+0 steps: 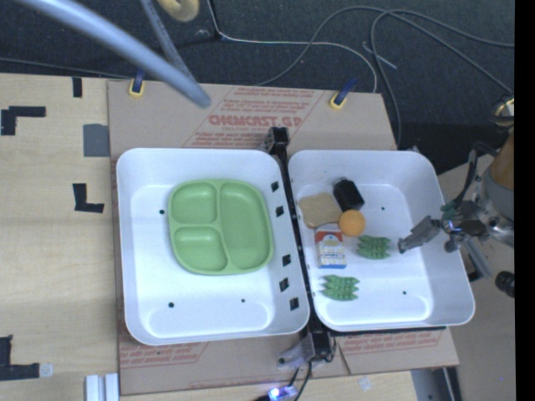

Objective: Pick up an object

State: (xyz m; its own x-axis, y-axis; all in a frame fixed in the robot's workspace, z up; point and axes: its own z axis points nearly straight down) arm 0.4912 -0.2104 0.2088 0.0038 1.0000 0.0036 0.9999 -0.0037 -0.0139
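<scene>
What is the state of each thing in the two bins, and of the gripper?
Green plate: flat in the left bin, nothing on it.
Black block: lying in the right bin, free.
Bread slice: lying flat, touching the small carton.
Orange ball: resting, free.
Small carton: lying flat.
Two green pea pods: lying apart.
Gripper: over the right bin, holding nothing.

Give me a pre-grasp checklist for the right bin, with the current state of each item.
1. Gripper over the right bin: ok, near its right side.
2. Gripper free of any object: ok, nothing between its fingers.
3. Nearest target: ok, green pods lie just left of the gripper.
4. Target standing apart: not ok, orange ball sits close above the pods.
5. Second green pods clear of neighbours: ok.
6. Gripper height above the bin floor: cannot tell.
</scene>
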